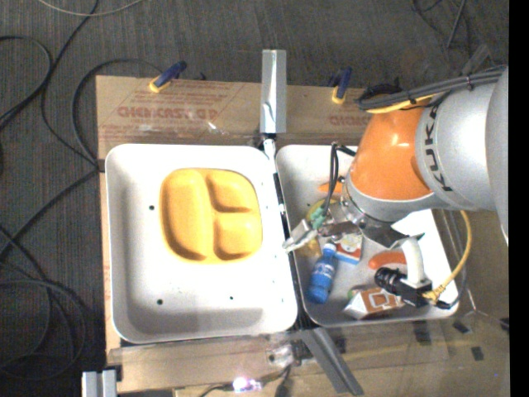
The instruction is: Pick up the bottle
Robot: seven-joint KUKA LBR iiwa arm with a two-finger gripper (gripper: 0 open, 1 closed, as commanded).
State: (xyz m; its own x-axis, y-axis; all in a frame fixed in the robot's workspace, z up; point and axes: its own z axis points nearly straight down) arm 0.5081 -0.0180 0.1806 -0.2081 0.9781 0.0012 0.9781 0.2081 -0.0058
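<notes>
The arm (446, 155) rises closest to the lens, its orange band and grey body covering much of the right bin (291, 165). Below it, the bottle (322, 273) lies on its side on the floor of that bin, near the left wall; it is blue, with its pale cap end pointing up toward the gripper (318, 231). The gripper hangs just above the bottle's cap end, close to it or perhaps touching. Whether it is spread or closed cannot be told from this angle, and nothing can be seen pinched in it.

The pick looks unfinished. The gripper has reached the bottle's neighbourhood, yet the bottle appears to rest on the bin floor, so the closing and the lift seem left to do.

Around the bottle lie a small white and red packet (349, 253), a red thing (387, 260), and an orange and white carton (374, 303) toward the near edge. Something green (316, 215) peeks out beside the gripper. The left bin (124, 246) holds a yellow divided tray (211, 213).

Both bins sit on a cardboard sheet (190, 110) held by two blue and yellow clamps (168, 74), with a metal bar (273, 98) between them. Beyond is dark carpet (50, 139) crossed by loose cables.
</notes>
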